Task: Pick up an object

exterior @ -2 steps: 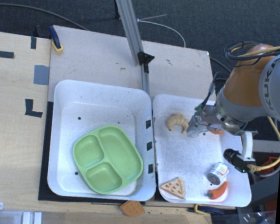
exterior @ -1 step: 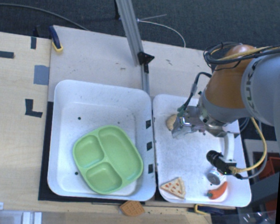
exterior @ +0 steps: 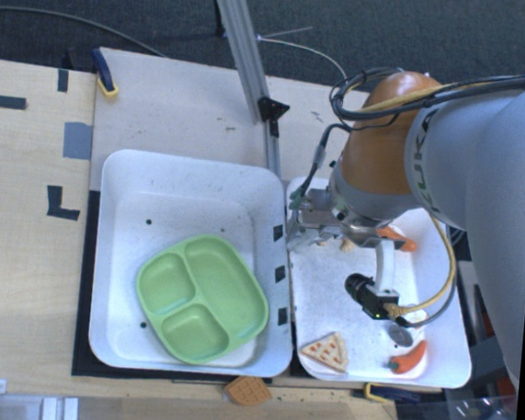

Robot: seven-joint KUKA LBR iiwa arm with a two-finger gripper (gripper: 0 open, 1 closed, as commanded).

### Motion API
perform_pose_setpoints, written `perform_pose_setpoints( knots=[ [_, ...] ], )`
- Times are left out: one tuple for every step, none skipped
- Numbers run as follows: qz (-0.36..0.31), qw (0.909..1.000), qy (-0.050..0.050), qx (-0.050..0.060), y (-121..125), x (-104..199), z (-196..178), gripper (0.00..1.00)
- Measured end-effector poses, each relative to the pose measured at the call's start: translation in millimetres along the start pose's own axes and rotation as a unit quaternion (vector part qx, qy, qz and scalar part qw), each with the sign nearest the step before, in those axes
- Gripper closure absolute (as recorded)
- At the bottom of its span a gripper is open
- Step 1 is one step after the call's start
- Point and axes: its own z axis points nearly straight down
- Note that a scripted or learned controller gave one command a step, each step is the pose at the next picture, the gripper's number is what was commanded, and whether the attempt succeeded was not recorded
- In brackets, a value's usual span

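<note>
Hanging at 11 o'clock over right bin (exterior: 323, 298): end effector (exterior: 315, 221), grip state cannot be told. Left bin (exterior: 181, 197): green divided plate (exterior: 203, 298). Right bin, 6 o'clock: waffle wedge (exterior: 325, 352).

A divided plate (exterior: 200, 297) lies in the left bin (exterior: 133, 210). In the right bin (exterior: 319, 293), a pizza slice (exterior: 325, 352) lies at the front edge, with a carrot (exterior: 409, 357) to its right.

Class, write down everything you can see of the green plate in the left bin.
The green plate is a plastic-looking dish with rounded corners and three compartments split by raised ridges, none holding anything. It lies flat, turned askew, on the floor of the left white bin, toward the view's lower right corner.
</note>
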Motion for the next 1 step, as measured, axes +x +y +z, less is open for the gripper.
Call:
perform_pose_setpoints(
  knots=[
    [0.000, 1.0000, 0.000, -0.001, -6.6, 56.1, -18.0, 1.00]
  ],
)
